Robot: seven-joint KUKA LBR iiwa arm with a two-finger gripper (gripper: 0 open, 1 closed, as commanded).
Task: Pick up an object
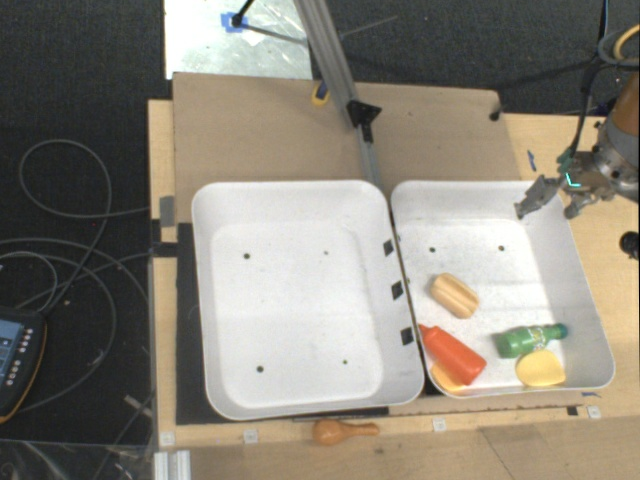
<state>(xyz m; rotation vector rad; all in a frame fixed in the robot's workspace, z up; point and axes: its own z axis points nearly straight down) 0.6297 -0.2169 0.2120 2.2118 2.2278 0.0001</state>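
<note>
Four items in right bin (pixel 590 298) (front part), left bin (pixel 215 268) alongside.

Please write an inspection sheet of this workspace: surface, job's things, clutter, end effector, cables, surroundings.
Surface: brown bench bearing left bin and right bin side by side.
Job's things: in the right bin, bread roll, orange-red piece, green bottle, yellow piece.
Clutter: small tan wooden thing on the bench's front edge.
End effector: above the right bin's far right corner, fingers open, holding nothing.
Cables: loops on the dark floor at left.
Surroundings: handheld screen device; grey pole.
</note>
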